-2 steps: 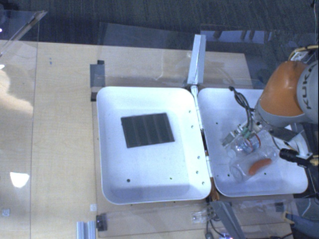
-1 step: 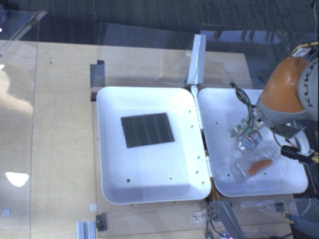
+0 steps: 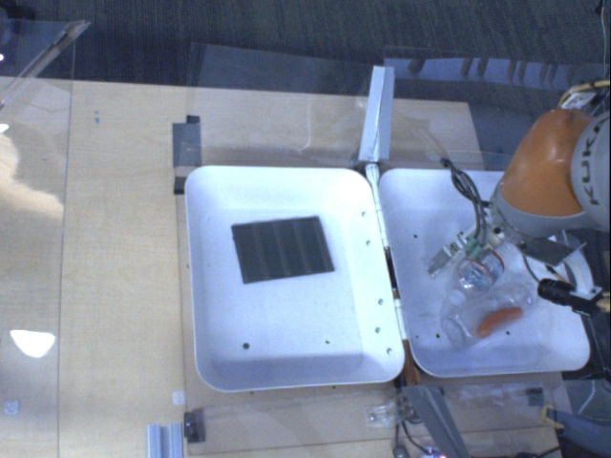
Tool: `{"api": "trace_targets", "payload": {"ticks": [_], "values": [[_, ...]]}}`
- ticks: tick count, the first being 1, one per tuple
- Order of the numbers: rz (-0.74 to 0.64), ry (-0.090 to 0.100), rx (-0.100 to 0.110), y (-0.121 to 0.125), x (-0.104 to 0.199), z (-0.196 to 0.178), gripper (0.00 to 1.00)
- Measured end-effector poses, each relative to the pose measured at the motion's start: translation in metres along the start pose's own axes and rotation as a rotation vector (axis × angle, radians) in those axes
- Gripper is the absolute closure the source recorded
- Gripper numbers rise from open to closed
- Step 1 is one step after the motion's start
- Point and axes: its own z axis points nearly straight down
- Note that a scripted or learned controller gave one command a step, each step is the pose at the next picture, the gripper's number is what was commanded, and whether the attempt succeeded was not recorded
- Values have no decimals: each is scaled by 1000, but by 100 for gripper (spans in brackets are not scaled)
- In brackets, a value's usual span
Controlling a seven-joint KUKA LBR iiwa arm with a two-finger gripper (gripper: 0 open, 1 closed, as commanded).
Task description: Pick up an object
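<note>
Bench inventory: two bins, one arm

Left bin (image 3: 205, 256): white, shallow; holds a dark ribbed rectangular pad (image 3: 283, 249) lying flat, toward its rear left corner.
Right bin (image 3: 420, 351): white, shallow; holds an orange oblong object (image 3: 498, 321) near its front right corner, beside a clear plastic item (image 3: 463, 322).
Arm (image 3: 549, 175): grey with orange band, over the right bin's right edge.
Gripper (image 3: 468, 254): low over mid-bin, just behind the clear item; open or closed cannot be told
</note>
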Motion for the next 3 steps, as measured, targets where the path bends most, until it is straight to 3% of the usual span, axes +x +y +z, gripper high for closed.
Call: {"api": "trace_targets", "payload": {"ticks": [1,2,3], "values": [[8,3,10,-24,-45,13,0],[7,0,2,-20,-45,1,100],[7,0,3,-20,-45,1,0]]}}
